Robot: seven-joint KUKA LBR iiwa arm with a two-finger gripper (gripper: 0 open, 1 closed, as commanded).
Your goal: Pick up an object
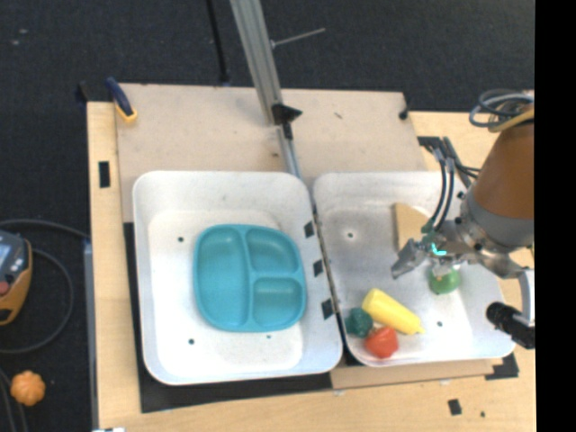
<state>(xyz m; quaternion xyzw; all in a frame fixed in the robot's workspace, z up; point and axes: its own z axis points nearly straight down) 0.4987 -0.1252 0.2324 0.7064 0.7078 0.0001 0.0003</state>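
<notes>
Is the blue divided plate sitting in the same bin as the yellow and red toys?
No, the blue divided plate lies alone in the left bin, while the yellow toy and red toy lie in the right bin.

Blue clamp (121, 100) on bench corner; orange ball (27, 386) lower left.

I see the bench (225, 133), pale board top, carrying two shallow white bins side by side, touching: left bin (157, 241), right bin (360, 196). Small blue-yellow clamp (121, 102) at its far-left corner.
</notes>
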